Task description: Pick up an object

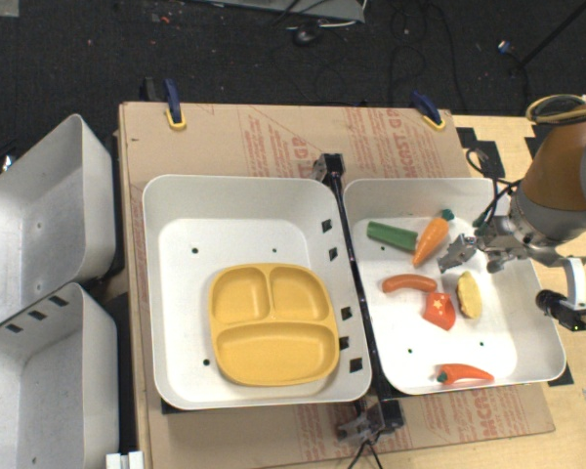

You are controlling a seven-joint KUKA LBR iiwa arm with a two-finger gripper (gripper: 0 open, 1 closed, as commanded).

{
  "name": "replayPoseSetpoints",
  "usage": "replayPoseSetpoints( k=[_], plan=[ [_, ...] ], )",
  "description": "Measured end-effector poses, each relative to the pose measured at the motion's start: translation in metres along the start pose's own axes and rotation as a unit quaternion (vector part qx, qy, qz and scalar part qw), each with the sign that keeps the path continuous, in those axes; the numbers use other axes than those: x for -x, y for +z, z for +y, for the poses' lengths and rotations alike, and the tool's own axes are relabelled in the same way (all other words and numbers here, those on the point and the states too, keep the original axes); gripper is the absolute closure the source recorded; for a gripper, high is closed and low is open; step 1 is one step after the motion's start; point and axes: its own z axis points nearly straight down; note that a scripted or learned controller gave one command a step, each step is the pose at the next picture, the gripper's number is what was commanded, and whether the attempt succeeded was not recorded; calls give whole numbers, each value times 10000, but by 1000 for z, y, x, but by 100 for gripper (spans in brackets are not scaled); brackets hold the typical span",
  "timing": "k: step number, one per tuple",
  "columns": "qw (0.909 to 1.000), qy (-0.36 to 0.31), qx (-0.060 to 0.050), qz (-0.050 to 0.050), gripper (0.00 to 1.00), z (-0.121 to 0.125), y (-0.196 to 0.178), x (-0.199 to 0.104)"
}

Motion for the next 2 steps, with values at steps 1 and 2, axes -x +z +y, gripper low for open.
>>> replayPoseSetpoints(
  k=[1, 2],
  plan=[
    [10000, -3, 27, -11, 100, 1, -13, 1],
    [10000, 7, 40, -15, 100, -3, -59, 5]
  ],
)
